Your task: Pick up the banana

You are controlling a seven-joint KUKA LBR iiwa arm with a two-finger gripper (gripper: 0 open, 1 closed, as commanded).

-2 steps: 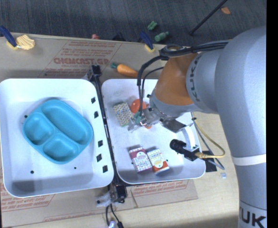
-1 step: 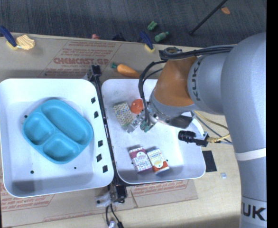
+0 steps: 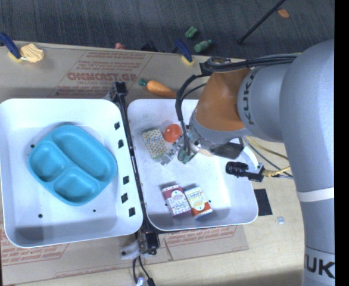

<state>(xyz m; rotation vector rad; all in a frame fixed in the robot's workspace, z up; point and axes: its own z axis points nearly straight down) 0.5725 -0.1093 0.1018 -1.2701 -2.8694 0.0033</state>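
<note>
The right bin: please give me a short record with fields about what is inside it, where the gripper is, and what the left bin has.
right bin: holds a patterned packet, an orange-red round item and two small cartons
cartons: lying side by side near the front wall
gripper: low over the right bin, beside the packet and the round item
held thing: cannot tell
left bin: holds a blue divided tray
carrot: on the cardboard behind the bins
banana: cannot make one out in either bin

The gripper (image 3: 182, 151) hangs low in the right bin (image 3: 234, 210), beside an orange ball (image 3: 172, 131) and a patterned packet (image 3: 154, 143).
</note>
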